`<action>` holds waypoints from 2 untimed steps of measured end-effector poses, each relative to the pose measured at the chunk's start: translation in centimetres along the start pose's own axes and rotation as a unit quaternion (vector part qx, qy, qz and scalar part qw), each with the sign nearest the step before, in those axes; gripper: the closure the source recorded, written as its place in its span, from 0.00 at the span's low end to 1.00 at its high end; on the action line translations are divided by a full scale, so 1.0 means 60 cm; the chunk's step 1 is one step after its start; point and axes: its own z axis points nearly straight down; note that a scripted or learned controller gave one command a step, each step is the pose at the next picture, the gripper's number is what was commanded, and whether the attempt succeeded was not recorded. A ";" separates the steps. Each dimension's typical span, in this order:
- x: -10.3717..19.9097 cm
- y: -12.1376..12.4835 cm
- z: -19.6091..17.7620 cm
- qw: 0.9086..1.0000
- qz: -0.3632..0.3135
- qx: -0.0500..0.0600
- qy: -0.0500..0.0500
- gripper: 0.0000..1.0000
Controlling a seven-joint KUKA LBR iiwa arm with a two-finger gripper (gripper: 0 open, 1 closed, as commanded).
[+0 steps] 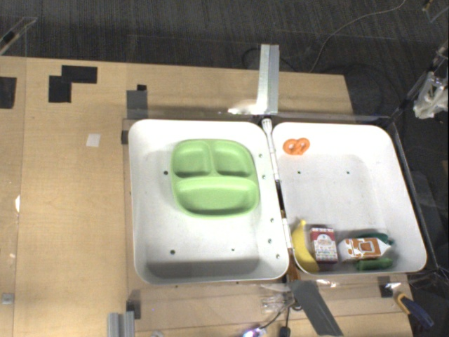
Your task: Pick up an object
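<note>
Camera view, operator: your claw (429, 98) sits at the right edge, possibly clear of the right bin (351, 188); its state I cannot tell. Banana (302, 246) lies untouched.

You are looking at a robotics lab: a plywood bench (63, 209) holds two white bins (200, 262) on metal brackets (269, 76), with cables (365, 20) trailing over dark carpet upper right.
</note>
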 end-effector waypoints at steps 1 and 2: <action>-0.005 0.008 0.255 0.992 0.126 -0.005 0.004 1.00; 0.053 0.109 0.353 1.000 0.024 -0.006 0.004 1.00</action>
